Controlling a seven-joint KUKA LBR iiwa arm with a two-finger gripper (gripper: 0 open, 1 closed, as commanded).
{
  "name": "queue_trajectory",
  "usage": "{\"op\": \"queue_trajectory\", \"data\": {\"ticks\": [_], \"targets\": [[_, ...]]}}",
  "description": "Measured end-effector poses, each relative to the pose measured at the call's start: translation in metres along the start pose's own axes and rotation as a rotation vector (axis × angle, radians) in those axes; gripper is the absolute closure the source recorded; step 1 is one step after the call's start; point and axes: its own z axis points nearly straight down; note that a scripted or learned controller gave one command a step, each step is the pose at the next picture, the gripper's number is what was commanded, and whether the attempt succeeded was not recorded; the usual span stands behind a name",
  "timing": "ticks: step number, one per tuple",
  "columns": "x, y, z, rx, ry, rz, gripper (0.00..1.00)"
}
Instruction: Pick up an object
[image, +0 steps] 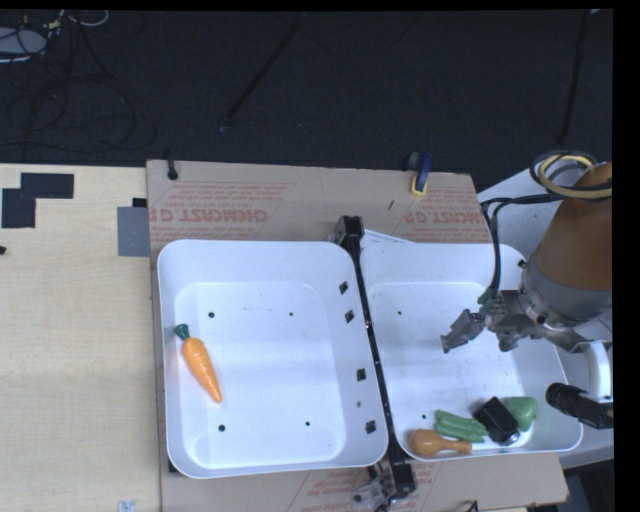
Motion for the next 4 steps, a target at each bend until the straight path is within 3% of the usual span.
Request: {"op": "queue_trajectory", "data": {"ticks": [1,2,3,4], "targets": [[0.088,-0.008,-0.116,-0.012,0.001,-0.010,0.00],[0.138,-0.033,-0.250,-0.017,0.001,-0.007,0.00],[0.188,-0.013,-0.171,0.005,-0.002,-0.005,0.00],[0.259,-0.035,-0.241,-0.007,0.001,-0.008,0.00]]}}
